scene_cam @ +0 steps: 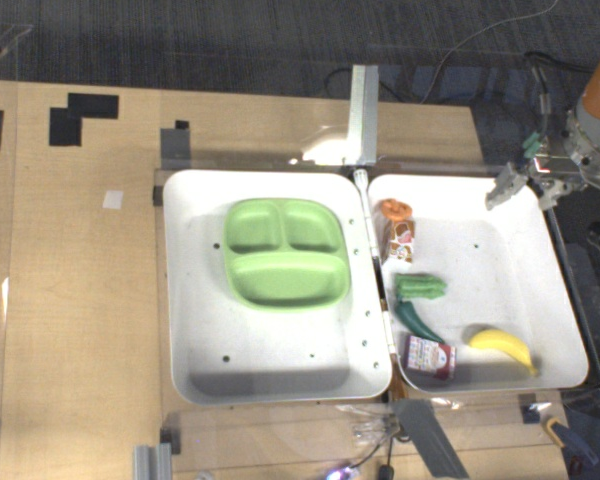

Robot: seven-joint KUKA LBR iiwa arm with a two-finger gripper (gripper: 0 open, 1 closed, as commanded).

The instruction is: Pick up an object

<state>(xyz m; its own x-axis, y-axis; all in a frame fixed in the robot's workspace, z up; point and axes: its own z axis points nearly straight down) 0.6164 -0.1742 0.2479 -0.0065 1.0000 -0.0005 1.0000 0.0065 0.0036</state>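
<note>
Hand [520, 182]: above the right bin's [565, 278] far corner; we cannot tell its state.
Nearby: banana [501, 347], green pepper [418, 303], green plate [285, 251] in the left bin [195, 298].

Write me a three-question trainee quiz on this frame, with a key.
1. True or false: the green plate lies in the right bin.
2. Which lies nearest the right bin's front right corner? A) banana B) green pepper C) snack packet
3. The hand hovers over the right bin's far ____ corner.

Key: 1 false, it lies in the left bin; 2 A; 3 right.
</note>
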